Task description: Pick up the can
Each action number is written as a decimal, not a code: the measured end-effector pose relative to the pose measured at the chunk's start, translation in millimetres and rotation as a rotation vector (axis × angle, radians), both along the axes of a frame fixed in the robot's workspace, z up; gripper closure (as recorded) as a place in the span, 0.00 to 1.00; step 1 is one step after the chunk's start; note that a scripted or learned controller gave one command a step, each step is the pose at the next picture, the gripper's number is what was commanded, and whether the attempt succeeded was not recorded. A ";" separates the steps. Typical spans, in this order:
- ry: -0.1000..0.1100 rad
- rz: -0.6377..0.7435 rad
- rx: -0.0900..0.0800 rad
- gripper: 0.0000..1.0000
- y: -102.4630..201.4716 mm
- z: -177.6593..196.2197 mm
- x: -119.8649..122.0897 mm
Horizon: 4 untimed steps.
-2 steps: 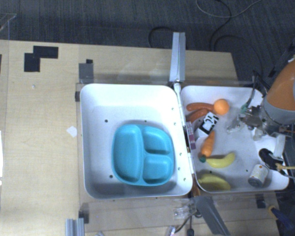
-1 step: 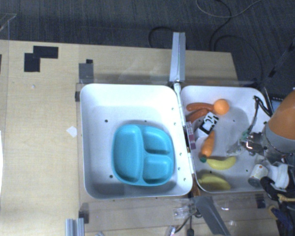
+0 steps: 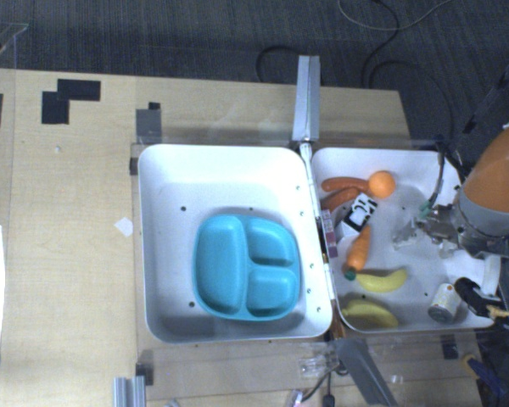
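Observation:
The can [image 3: 444, 303] is a small silvery cylinder lying on its side in the right bin's [image 3: 424, 170] front right corner. My gripper [image 3: 411, 230] hangs over the middle of that bin, reaching in from the right, behind and to the left of the can. It is apart from the can and nothing shows in it. The grey wrist and orange band rise at the right edge.
In the right bin lie an orange [image 3: 382, 184], two sausages [image 3: 346, 185], a black and white box [image 3: 357, 214], a carrot [image 3: 359, 250] and two bananas [image 3: 382, 281]. A blue divided plate [image 3: 246, 266] sits in the left bin [image 3: 170, 227].

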<state>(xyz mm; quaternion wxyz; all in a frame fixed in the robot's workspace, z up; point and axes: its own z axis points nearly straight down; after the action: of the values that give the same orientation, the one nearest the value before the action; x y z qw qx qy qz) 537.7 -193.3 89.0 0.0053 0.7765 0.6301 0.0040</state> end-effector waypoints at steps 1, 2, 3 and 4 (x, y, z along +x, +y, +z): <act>0.003 0.014 0.004 0.00 -4.3 -0.6 33.9; 0.008 0.095 0.002 0.00 43.8 15.6 23.4; 0.007 0.121 0.002 0.00 118.7 97.1 50.7; 0.010 0.191 0.001 0.00 57.0 48.2 -17.1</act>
<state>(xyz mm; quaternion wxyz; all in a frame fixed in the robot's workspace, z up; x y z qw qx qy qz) 520.6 -136.3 137.2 0.0014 0.7127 0.7014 0.0009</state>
